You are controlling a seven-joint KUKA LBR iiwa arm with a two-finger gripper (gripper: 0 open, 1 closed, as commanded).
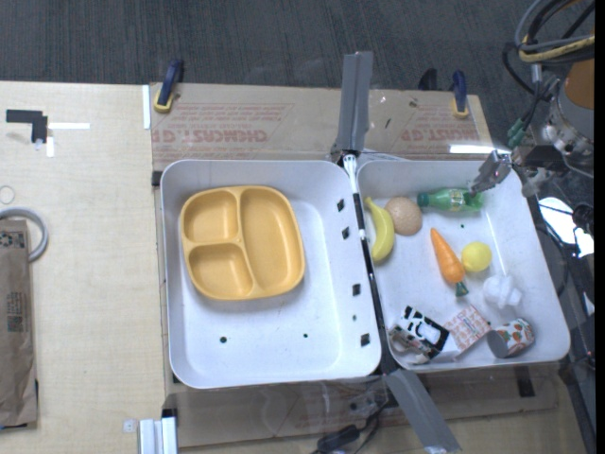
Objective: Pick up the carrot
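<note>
Nearest the camera, along the front of the right bin [544, 263], a black-and-white cow-patterned packet [419, 333], a small pink-and-white carton [467, 328] and a red, white and green toy [512, 337] are seen lying in a row. Just behind them a white crumpled object [502, 291] is found. The carrot [446, 256] is seen in the middle of the right bin, lying flat with its green stub toward the front, just beside a yellow ball [476, 255] on its right and apart from the claw. Farther back, a banana [380, 229] is laid along the left wall, with a tan round ball [405, 215] touching it. A green bottle [450, 199] is laid on its side at the back. The claw [491, 172] is seen at the bin's back right corner, just above the bottle's end; whether it is spread or closed cannot be told. In the left bin [255, 348] a yellow divided plate [243, 242] is held. Behind both bins, cardboard [255, 126] is clamped to the counter [76, 206]
</note>
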